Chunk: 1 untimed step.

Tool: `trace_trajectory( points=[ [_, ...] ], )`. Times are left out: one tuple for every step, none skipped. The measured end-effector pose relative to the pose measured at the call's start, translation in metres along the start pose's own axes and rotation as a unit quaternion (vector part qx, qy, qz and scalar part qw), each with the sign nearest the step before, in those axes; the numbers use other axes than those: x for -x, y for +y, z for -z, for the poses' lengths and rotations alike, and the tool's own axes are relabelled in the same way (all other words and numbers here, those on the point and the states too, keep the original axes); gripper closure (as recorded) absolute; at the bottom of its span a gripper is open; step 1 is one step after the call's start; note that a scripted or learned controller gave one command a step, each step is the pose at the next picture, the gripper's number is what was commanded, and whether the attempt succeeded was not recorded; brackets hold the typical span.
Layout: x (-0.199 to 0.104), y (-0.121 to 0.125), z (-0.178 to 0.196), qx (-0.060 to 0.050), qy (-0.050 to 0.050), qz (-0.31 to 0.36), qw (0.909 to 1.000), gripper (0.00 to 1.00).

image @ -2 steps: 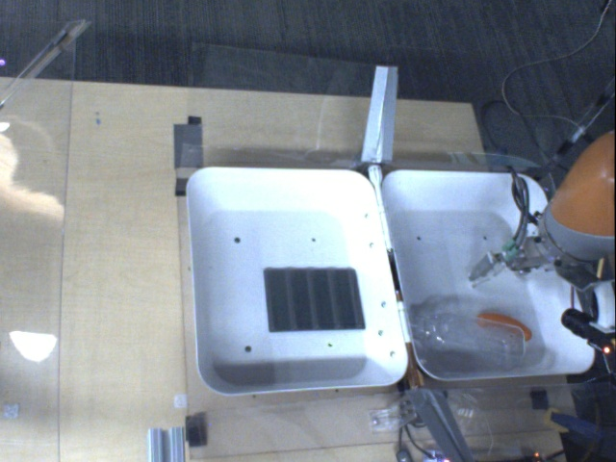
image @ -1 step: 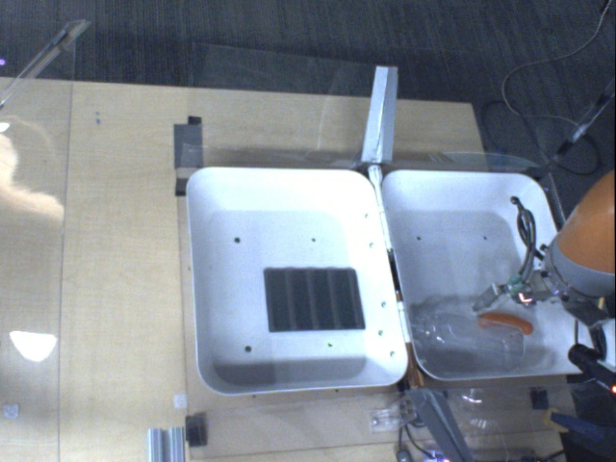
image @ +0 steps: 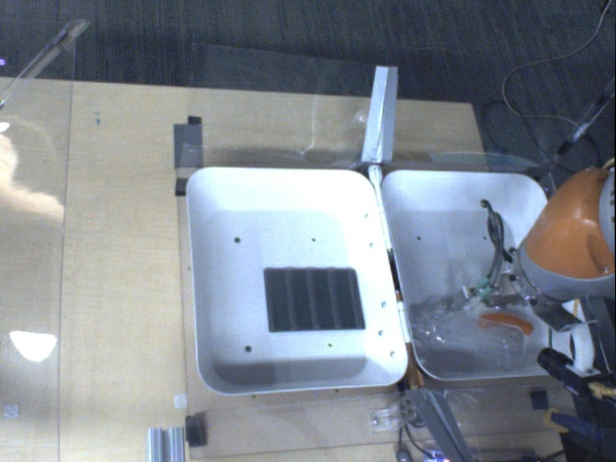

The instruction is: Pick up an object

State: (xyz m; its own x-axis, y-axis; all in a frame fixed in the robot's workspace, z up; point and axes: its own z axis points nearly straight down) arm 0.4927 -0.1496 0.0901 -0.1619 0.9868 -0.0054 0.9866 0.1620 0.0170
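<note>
On the wooden tabletop point(image: 106, 287) your gripper point(image: 496, 296), its state impossible to tell, hangs low in the right bin point(image: 433, 210) over a clear plastic object point(image: 448, 325) and an orange object point(image: 505, 322), so it may slip off the glossy plastic.

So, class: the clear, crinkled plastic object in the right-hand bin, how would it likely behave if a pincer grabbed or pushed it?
The clear plastic object looks thin and see-through, so it is probably light and would slide if pushed. Its crumpled outline suggests that it is floppy and may buckle when squeezed. Its glossy highlights hint at a slippery surface.
</note>
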Motion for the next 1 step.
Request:
trace_trajectory(
  points=[
    [-0.0135,0.0729,-0.0017,-0.001,0.001,-0.008,1.0000,0.00]
  ],
)
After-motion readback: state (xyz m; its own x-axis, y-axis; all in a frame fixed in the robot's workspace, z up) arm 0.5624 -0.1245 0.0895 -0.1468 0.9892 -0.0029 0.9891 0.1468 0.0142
